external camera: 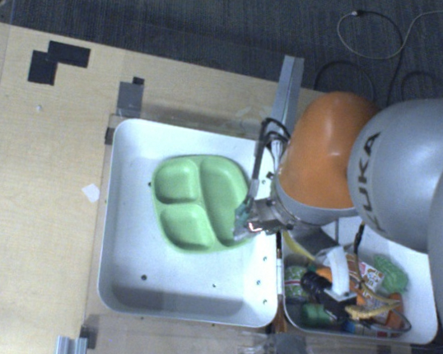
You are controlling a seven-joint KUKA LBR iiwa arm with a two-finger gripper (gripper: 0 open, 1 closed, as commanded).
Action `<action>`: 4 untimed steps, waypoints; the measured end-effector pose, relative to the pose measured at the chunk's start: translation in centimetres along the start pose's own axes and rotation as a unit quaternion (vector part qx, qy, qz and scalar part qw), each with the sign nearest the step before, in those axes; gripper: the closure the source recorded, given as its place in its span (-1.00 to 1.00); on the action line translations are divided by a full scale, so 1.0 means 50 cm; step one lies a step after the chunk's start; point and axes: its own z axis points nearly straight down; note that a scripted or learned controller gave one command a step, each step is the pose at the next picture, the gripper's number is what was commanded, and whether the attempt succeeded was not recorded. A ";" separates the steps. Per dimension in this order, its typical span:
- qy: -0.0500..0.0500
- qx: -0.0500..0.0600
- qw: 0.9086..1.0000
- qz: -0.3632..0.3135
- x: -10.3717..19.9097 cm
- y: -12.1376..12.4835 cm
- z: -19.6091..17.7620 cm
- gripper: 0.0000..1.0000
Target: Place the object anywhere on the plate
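Note:
A light green plate (pixel 194 199) with three compartments lies in the left white bin (pixel 139 276), toward its upper right. My gripper (pixel 246 220) hangs over the plate's right rim, just below the orange band (pixel 326 151) of the arm. The arm's body hides most of the gripper. Whether anything sits between its tips is hidden from this angle.
The right bin (pixel 423 325) holds several mixed small objects (pixel 346 287), among them green, orange and black ones, partly covered by the grey arm (pixel 424 162). A metal divider post (pixel 289 83) stands between the bins at the back. Cables lie on the dark floor beyond the bench.

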 end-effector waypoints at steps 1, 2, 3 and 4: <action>0.000 -0.002 1.000 0.002 0.051 0.175 -0.260 1.00; -0.001 -0.001 0.998 -0.057 -0.008 0.214 -0.247 1.00; 0.000 0.000 0.999 -0.043 -0.059 0.119 -0.107 1.00; 0.000 -0.001 1.000 -0.021 -0.055 0.015 -0.091 1.00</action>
